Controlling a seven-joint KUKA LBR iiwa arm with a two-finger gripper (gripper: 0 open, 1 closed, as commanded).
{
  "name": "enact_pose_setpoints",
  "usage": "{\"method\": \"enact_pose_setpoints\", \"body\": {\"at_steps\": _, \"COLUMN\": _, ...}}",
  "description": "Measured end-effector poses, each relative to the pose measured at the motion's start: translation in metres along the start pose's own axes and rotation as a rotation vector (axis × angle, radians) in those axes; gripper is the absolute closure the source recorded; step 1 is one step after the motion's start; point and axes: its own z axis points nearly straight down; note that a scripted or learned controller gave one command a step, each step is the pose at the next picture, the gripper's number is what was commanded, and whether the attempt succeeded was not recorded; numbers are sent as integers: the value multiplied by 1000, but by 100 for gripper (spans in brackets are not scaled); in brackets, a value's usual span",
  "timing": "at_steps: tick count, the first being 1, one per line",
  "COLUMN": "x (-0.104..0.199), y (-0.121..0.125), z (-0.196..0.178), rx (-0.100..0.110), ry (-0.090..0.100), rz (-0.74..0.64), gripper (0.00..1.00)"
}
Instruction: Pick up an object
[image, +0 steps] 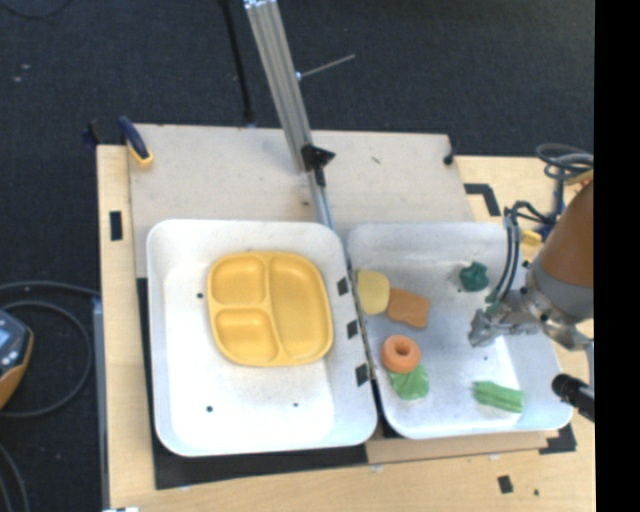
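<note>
Looking down on a pale wooden bench (250, 170) with two shallow white plastic bins side by side. Left bin (180, 400) carrying a glossy yellow moulded tray with three compartments (270, 307), flat and square to the walls, likely parked there as a drop-off spot. Right bin (440, 245) holding the loose pieces, scattered and well apart, probably so each can be approached singly.

Grey metal jaws (492, 325) hanging over the right bin at about three o'clock of its middle, arm reaching in from the right. Cannot tell how far the jaws are parted; nothing seen between them, so nothing counted as held.

Candidates for the pick, clockwise around the jaws: small dark green knobbly lump (473, 276) at eleven o'clock, near; flat green leafy-looking strip (498, 397) at six o'clock, lying on the bin floor; orange ring like a toy doughnut (401, 353) at eight o'clock, sitting on or against a bright green crinkled piece (411, 382); brown rounded block (408, 308) at nine o'clock, touching a pale yellow smooth cylinder-like piece (373, 292) against the bin's left wall.

All looking like matte, soft-edged toy food. Judging by closeness, dark green lump or leafy strip the likeliest target; flat strip probably harder to grip.
</note>
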Motion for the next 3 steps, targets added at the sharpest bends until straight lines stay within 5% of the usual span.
{"method": "enact_pose_setpoints", "body": {"at_steps": 2, "x": -15, "y": -4, "z": -117, "rx": -2, "ry": -1, "rz": 0, "gripper": 100}}
{"method": "enact_pose_setpoints", "body": {"at_steps": 3, "x": 40, "y": -3, "z": -119, "rx": 4, "ry": 3, "rz": -5, "gripper": 100}}
